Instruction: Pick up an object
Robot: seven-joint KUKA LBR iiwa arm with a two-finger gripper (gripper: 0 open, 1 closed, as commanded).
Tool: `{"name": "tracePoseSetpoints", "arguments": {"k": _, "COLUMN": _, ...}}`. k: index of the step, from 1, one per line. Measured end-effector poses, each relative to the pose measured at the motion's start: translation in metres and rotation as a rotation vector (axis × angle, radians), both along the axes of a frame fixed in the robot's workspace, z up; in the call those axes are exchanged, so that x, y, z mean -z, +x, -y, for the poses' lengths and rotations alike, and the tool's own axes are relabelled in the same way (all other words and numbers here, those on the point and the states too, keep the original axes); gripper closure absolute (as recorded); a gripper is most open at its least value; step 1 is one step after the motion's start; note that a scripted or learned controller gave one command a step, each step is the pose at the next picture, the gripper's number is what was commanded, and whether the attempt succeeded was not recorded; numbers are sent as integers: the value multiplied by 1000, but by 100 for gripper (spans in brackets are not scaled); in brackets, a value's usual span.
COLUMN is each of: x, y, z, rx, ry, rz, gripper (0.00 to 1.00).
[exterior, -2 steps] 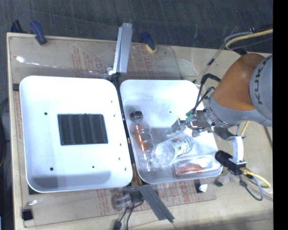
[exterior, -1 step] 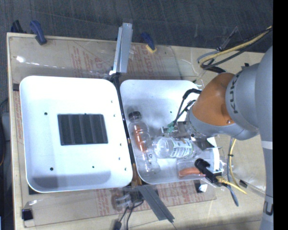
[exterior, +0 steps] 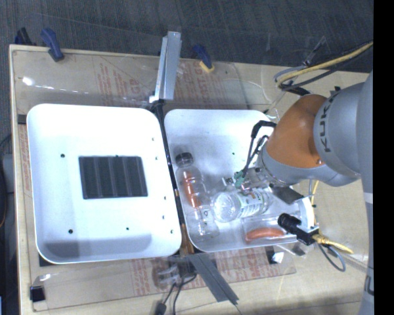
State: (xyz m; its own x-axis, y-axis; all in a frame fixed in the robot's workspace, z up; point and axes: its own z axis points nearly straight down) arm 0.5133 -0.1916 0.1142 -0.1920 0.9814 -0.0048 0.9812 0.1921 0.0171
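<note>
The hand (exterior: 249,184) sits low in the right white bin (exterior: 210,126), directly beside the clear plastic bottle (exterior: 240,205) lying on its side. Its grip state cannot be told. A red-orange sausage-shaped object (exterior: 264,233) lies just below the bottle.

Resting on the left half of the bench (exterior: 85,77) as a white bin (exterior: 46,130), carrying a dark ribbed panel (exterior: 113,176) at its middle. Gripping the bench's far edge as blue clamps (exterior: 52,44), flanking a grey metal bar (exterior: 168,64).
</note>
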Motion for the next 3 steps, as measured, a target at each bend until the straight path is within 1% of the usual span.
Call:
{"name": "tracePoseSetpoints", "arguments": {"k": 1, "x": 3, "y": 5, "z": 15, "rx": -41, "ry": 1, "rz": -7, "gripper": 0}}
{"name": "tracePoseSetpoints", "arguments": {"k": 2, "x": 15, "y": 3, "z": 5, "rx": -20, "ry": -5, "rz": 7, "gripper": 0}}
{"name": "tracePoseSetpoints", "arguments": {"k": 3, "x": -5, "y": 0, "z": 15, "rx": -7, "ry": -3, "rz": 6, "gripper": 0}}
